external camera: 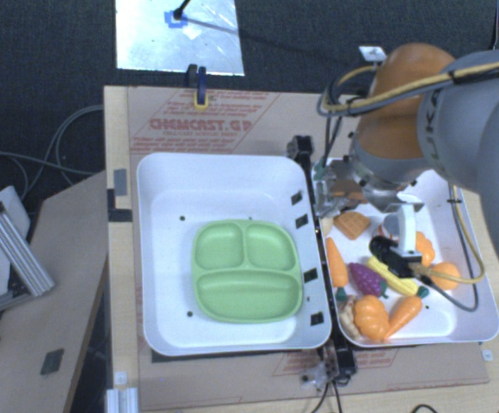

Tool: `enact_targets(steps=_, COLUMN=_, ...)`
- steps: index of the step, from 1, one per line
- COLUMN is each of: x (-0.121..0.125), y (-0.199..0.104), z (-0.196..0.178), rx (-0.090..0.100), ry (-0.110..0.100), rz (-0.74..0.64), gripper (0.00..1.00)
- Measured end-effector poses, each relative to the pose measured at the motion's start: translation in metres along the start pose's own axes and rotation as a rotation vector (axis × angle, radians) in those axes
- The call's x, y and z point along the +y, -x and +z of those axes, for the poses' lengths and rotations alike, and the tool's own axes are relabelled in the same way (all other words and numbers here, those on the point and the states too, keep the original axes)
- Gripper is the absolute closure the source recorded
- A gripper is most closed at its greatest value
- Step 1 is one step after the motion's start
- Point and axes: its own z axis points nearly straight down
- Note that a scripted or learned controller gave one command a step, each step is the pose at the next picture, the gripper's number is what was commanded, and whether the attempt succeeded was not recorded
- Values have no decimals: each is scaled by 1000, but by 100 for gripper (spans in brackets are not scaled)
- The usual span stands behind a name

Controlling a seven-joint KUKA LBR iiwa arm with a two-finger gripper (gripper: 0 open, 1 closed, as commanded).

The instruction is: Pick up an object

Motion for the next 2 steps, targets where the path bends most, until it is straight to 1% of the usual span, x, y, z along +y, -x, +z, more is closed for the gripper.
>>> enact_targets(steps=1, x=15, y=-61, z=-12, rx=0, ry=2, rz=0, gripper=100)
enact_targets(steps=2, x=24, y=-62, z=-3, rx=-3, ry=-1, rz=5, gripper=100)
